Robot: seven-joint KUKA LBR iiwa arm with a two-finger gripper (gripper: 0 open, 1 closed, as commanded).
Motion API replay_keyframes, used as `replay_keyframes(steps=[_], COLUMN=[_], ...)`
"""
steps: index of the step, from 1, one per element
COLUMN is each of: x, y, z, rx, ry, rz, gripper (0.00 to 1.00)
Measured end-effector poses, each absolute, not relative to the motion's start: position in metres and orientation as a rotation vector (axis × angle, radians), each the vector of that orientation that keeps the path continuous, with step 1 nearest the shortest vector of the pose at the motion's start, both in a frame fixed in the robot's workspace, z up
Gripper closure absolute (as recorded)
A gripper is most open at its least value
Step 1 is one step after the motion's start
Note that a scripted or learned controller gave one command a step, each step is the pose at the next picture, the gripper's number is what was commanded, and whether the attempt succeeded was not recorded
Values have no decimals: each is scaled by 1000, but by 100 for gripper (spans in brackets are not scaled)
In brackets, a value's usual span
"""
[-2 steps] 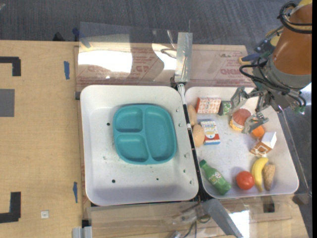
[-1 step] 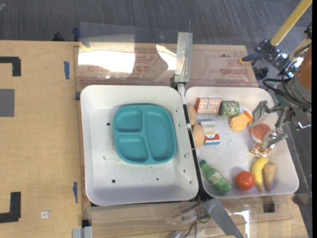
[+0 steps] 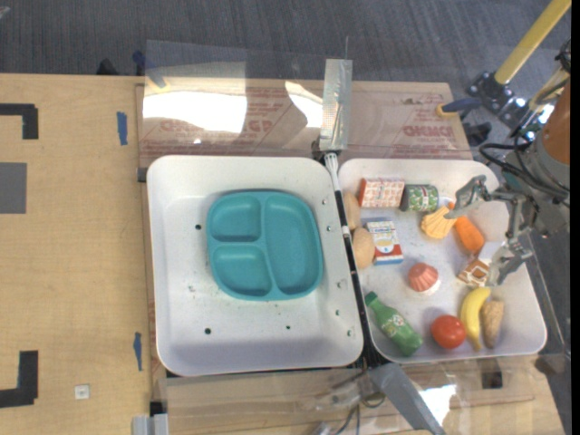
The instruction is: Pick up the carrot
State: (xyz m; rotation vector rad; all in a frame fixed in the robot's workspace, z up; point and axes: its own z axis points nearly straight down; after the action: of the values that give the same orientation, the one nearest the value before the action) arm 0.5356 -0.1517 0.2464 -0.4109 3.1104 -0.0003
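Observation:
The carrot [image 3: 468,235] is a short orange piece lying in the right bin [image 3: 526,347], near its right wall. My gripper [image 3: 490,226] hangs just to the carrot's right, open. One fingertip [image 3: 471,189] is above the carrot's far end and the other [image 3: 507,260] is toward its near end. Nothing is held between the fingers. From this angle I cannot tell whether they touch the carrot.
A yellow-orange toy [image 3: 438,223] touches the carrot's left side and a small brown box [image 3: 474,270] lies just below it. Banana [image 3: 474,311], potato [image 3: 492,320], tomato [image 3: 448,331], green bottle [image 3: 394,323] and cartons crowd the right bin. A teal divided plate [image 3: 265,243] sits in the left bin.

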Motion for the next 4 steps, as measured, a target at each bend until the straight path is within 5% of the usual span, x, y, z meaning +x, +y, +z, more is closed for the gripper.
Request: replay_keyframes(steps=[1,2,3,4], x=[567,568,542,620], y=[-177,-176,-179,-211], z=[98,108,193,111], rx=[-445,-445,-206,250], ry=[3099,3095,3121,3107], rz=[-4,-4,-6,-8], gripper=[0,100,100,100])
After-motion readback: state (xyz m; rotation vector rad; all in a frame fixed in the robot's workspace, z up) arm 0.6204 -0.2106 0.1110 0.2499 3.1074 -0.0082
